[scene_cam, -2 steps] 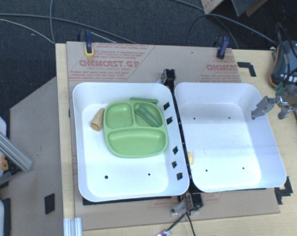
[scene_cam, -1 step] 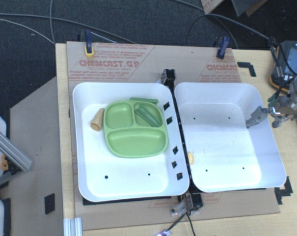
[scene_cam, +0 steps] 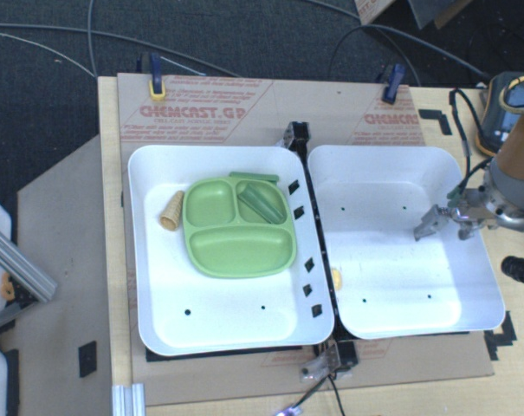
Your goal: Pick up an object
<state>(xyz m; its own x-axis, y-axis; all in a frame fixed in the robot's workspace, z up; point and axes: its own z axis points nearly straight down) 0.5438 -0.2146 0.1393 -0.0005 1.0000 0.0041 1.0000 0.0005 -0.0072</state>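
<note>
Your hand (scene_cam: 436,224) hangs over the right bin (scene_cam: 400,315), grasping nothing (openness unclear); next, cross to the green plate (scene_cam: 240,250) or cone (scene_cam: 171,210).

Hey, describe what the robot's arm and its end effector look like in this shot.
The arm comes in at the right edge: a rounded grey body with an orange-tan band above the wrist and a blue-and-yellow ringed joint higher up. Black cables loop beside it. The end effector is small, grey metal, with slim fingers.
</note>
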